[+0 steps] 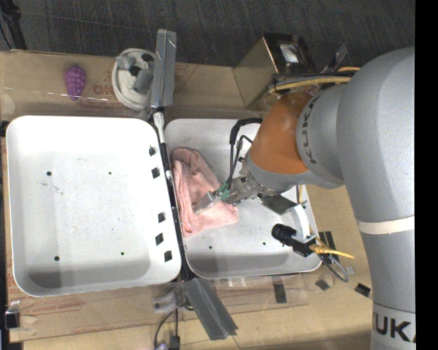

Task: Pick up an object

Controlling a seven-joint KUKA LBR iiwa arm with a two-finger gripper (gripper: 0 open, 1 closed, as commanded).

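Gripper [223,192] tip touching pink cloth [193,184] right edge, right bin [233,257]; grip state unclear.

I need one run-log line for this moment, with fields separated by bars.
pink cloth: in right bin, by its left wall | gripper: down at the cloth's right edge | grasp: cannot tell

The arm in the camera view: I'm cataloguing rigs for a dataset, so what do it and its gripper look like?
The arm is thick, rounded and glossy grey, with an orange band above the wrist, a pale ring around one segment and dark KUKA lettering lower down. A thin black cable loops beside the wrist. The gripper is small and metallic.
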